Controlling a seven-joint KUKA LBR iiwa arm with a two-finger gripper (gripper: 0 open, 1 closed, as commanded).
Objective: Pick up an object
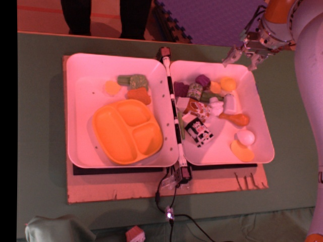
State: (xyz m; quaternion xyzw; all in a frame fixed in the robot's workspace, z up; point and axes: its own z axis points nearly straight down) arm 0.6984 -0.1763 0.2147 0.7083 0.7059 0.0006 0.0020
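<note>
Nothing is picked yet, so I take the cluttered right bin (pixel 260 135) as my target area, centre-right of the frame. Closest to the tool is a yellow round piece (pixel 228 83) near that bin's upper right corner, with a white bottle (pixel 230 103) just below it and a purple piece (pixel 203 80) to its left. Lower down I see an orange drumstick shape (pixel 234 118), lying roughly left to right, then a white egg (pixel 246 137) touching a yellow disc (pixel 243 151).

My end effector (pixel 246 57) sits at the upper right of the frame, above the bin's top rim, fingers spread and pointing down, nothing between them. The yellow piece lies down and to the left of it, near; I judge the move to be a short shift that way, then a descent.

The left bin (pixel 81 84), centre-left, holds an orange divided plate (pixel 127 131) and a few green and orange toys (pixel 133 87); those are well apart from the tool. Both bins sit on the green counter (pixel 40 135).
</note>
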